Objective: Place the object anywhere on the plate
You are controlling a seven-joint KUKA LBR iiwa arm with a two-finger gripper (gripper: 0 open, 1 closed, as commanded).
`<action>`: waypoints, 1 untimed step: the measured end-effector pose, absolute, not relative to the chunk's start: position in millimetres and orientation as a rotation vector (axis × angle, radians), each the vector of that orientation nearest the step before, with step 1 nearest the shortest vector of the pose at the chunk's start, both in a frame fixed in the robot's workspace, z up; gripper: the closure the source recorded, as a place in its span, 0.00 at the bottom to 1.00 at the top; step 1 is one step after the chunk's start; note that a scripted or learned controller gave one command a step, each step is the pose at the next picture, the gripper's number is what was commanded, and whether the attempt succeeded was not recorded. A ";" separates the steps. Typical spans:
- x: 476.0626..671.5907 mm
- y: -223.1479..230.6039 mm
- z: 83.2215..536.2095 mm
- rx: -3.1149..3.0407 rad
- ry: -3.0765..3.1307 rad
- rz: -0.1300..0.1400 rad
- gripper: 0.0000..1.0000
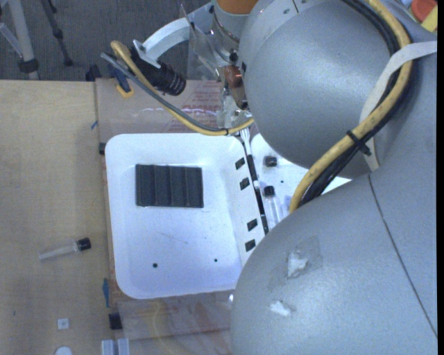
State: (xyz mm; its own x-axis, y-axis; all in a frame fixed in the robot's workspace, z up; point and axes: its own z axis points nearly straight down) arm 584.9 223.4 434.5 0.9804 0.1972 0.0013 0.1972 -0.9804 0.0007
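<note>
A dark grey ribbed rectangular block (pixel 170 186) lies flat in the far half of the left white bin (pixel 132 270). The arm's large grey links (pixel 333 173) cover most of the right bin (pixel 274 149). The wrist with its orange band (pixel 234 5) hangs over the far edge where the two bins meet. The gripper (pixel 232 87) sits just below it, up and to the right of the block and well apart from it. Its tip is tangled among cable and clear housing.
A yellow cable (pixel 194 125) loops across the far rim of the left bin. Black clips (pixel 246 184) line the divide between the bins. A small syringe-like tube (pixel 64 249) lies on the wooden bench at left, with small bits (pixel 114 322) near the front edge.
</note>
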 end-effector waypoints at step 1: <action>499.3 216.0 340.1 3.112 0.413 -0.001 1.00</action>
State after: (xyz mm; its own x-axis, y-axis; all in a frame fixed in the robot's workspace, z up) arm 499.3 216.0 340.1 0.9654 0.2608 -0.0010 0.2608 -0.9654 0.0020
